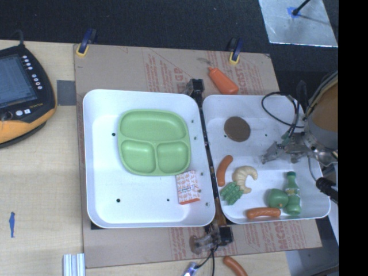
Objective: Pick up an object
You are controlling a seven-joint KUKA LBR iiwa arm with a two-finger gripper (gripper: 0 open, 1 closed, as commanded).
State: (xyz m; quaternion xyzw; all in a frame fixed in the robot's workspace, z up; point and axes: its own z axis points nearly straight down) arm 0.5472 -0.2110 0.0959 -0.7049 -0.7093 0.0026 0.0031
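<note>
Metal claw [277,152] hangs at the frame's right over the right white bin [261,103], fingers splayed apart with nothing between them, so picking remains undone, with the pale plastic croissant [245,177] lying lower left nearby.

Red print on the cardboard sheet [172,68] is too blurred to read.

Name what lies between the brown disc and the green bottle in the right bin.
In the camera view, the gripper sits between the brown disc and the green bottle.
</note>
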